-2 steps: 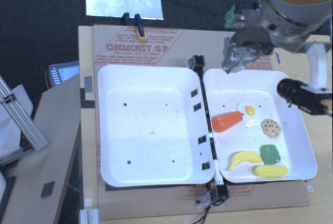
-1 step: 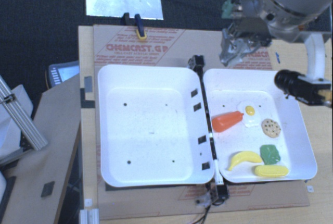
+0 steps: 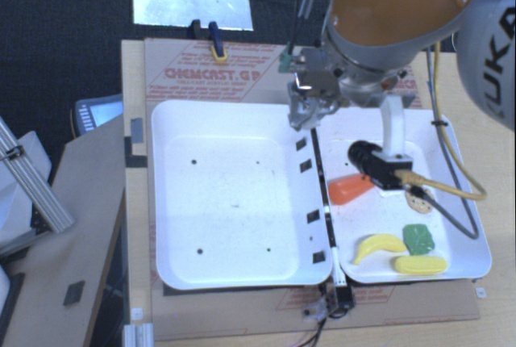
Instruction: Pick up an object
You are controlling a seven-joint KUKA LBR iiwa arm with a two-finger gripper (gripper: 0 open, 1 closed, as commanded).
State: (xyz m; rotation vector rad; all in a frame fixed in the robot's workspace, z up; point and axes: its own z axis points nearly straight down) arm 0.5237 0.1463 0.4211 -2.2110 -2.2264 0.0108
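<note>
The right bin [image 3: 459,168] holds several small objects. An orange wedge-shaped piece [image 3: 351,189] lies near the divider, with a speckled round piece [image 3: 418,201] to its right. Toward the front lie a yellow banana [image 3: 380,246], a green block [image 3: 418,238] and a yellow oblong piece [image 3: 420,264]. My gripper [image 3: 305,113] hangs from the wrist over the back of the divider between the two bins, behind and to the left of the orange piece. A white bar with a black block [image 3: 376,164] also reaches down from the wrist, its end just above the orange piece.
The left bin [image 3: 226,200] sits beside the right one, with black clips [image 3: 310,168] along the shared divider. A yellow cable [image 3: 451,192] trails from the black block across the right bin. A blue and yellow clamp [image 3: 216,43] stands behind the bins.
</note>
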